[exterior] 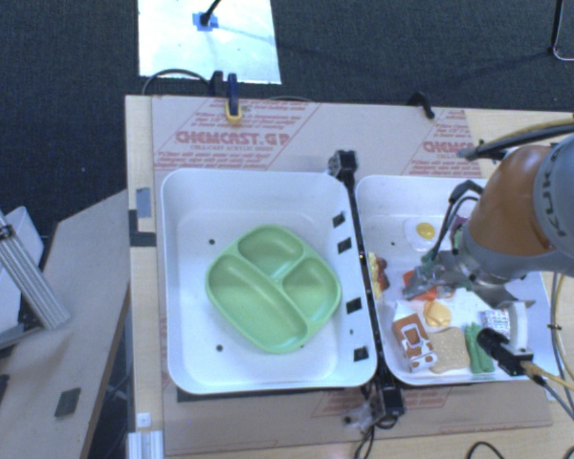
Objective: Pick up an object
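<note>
Toy food pieces sit in the right bin point(383, 191): fried egg point(426, 229) toward the far side, a dark red piece point(380, 277) by the left wall, orange round piece point(438, 315) mid-bin, brown-and-white waffle-like piece point(413, 337) and tan slice point(450, 354) at the near side, green piece point(477, 348) just right of those. Gripper point(423, 280) is low over the bin's middle, just far of the orange round piece, next to a small red-orange bit point(418, 295); whether it is released or clenched cannot be told, the wrist blocks it. Grey arm with orange band point(512, 208) comes in from the right. Left bin point(187, 256) holds a green divided plate point(273, 287), three compartments, lying flat near centre. Bins touch side by side on the bench point(268, 137).
</note>
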You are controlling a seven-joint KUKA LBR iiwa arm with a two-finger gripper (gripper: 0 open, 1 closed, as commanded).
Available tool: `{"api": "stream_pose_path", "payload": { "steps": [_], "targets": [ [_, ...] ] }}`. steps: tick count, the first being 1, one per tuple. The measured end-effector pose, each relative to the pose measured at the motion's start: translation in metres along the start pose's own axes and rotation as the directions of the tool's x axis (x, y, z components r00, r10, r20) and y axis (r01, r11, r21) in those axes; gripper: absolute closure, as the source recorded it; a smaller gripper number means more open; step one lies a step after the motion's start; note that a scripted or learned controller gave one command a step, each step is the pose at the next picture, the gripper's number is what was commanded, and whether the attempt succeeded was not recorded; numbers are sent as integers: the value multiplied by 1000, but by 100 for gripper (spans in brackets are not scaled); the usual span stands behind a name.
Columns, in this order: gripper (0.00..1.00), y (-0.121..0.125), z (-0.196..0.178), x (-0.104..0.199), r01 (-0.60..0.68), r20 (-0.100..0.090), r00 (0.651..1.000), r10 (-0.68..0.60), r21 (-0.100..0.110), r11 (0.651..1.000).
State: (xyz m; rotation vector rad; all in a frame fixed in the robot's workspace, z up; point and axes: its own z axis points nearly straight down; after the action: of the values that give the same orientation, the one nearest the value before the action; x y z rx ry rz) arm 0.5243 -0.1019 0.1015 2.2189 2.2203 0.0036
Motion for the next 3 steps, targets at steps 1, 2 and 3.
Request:
{"api": "stream_pose_path", "payload": {
  "steps": [1, 2, 3],
  "targets": [
    [100, 4, -43, -3, 2, 1, 1000, -2, -2, 1000],
    [100, 9, -104, 5, 5, 1, 1000, -5, -4, 1000],
    [100, 10, -124, 5, 4, 0, 1000, -4, 0, 1000]
  ]
}}
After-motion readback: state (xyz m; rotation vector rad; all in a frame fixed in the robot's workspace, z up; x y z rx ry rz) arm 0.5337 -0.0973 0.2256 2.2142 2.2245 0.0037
